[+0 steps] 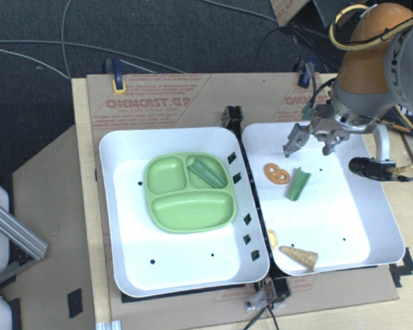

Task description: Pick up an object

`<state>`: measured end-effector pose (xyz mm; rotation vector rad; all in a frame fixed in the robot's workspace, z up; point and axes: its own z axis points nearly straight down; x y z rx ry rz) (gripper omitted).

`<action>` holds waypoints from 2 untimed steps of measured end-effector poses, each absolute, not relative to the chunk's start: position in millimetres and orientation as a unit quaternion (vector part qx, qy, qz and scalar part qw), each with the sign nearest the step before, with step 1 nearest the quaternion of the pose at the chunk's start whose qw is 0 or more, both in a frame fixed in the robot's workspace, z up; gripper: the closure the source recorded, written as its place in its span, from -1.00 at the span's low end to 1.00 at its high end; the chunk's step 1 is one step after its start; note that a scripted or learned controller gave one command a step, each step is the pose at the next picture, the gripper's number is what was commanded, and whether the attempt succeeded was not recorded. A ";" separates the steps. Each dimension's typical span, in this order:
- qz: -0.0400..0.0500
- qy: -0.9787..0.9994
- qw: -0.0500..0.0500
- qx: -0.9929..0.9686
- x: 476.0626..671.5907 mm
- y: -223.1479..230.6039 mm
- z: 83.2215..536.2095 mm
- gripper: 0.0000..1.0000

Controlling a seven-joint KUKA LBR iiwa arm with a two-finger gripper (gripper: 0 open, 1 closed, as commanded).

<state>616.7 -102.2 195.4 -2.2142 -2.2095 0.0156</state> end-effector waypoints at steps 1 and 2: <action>0.000 -0.707 0.001 -0.707 619.6 -101.9 204.5 -1.00; 0.001 -0.707 0.002 -0.707 624.2 -100.0 161.3 -1.00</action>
